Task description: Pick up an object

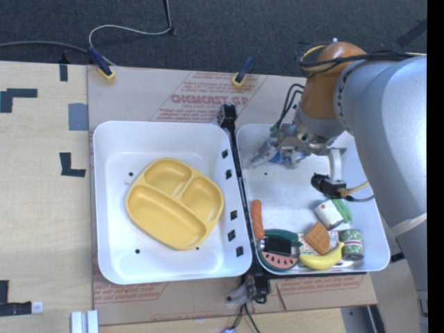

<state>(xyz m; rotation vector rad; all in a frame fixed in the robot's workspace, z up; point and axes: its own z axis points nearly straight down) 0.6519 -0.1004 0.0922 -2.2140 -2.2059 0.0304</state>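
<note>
My jaws (272, 155) hang over the right bin's (291, 193) bare upper end; their opening I cannot tell. The toy carrot (257, 218), just beside the divider, looks light, rigid, slick—best pinched mid-length, across its width.

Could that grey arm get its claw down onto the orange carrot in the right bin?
Probably yes. The long orange carrot lies uncovered by the bin's left wall, apart from the toy pile, and the gripper hovers just above it in the camera view.

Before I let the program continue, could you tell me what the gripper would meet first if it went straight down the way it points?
Probably the bare white floor of the right bin. The gripper points down over its upper part, apart from the toy food at the bin's near end. Depth is unclear.
</note>
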